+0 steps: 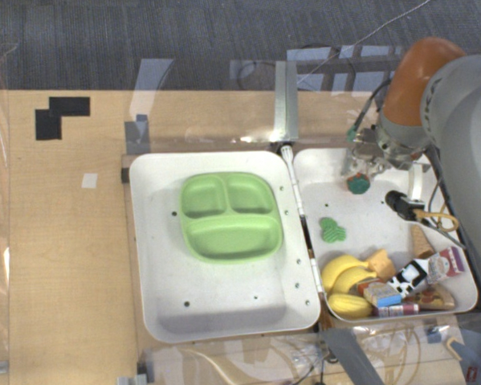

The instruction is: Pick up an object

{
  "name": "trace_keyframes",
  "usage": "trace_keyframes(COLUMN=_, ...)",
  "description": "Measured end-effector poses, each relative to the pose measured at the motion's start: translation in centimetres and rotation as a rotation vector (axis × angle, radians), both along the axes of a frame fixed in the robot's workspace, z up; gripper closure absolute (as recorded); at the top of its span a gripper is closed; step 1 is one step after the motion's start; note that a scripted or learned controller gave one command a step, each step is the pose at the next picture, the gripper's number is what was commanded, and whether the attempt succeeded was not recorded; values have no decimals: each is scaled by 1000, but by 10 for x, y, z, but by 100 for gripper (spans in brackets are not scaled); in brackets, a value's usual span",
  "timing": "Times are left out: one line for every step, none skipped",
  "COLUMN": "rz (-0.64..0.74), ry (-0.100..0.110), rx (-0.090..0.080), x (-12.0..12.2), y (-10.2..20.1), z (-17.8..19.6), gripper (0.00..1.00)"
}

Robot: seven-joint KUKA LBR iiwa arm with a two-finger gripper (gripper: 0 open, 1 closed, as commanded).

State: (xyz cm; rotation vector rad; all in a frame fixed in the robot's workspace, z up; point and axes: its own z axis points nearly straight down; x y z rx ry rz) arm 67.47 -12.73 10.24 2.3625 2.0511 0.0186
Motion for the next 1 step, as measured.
trace_keyframes(rz=89, ry=10, rx=2, x=-29, y=98, z=85, gripper=100)
